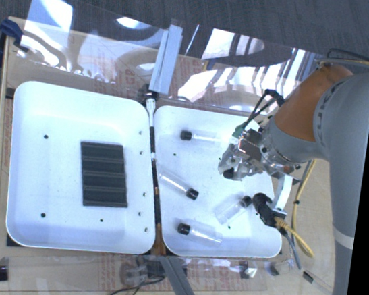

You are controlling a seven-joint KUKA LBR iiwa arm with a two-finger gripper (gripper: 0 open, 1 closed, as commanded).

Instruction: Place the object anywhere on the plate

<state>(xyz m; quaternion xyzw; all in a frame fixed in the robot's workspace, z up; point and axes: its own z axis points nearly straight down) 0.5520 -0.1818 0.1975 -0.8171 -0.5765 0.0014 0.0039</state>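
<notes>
Arm [341, 124] reaches over right bin [159, 232]. Left bin [33, 156] carries dark ribbed plate [103, 174] at its centre. End effector [235, 167] hovers near right bin's right edge; grip state unclear. Four clear black-capped tubes [179, 186] lie scattered there. No legible writing.
</notes>
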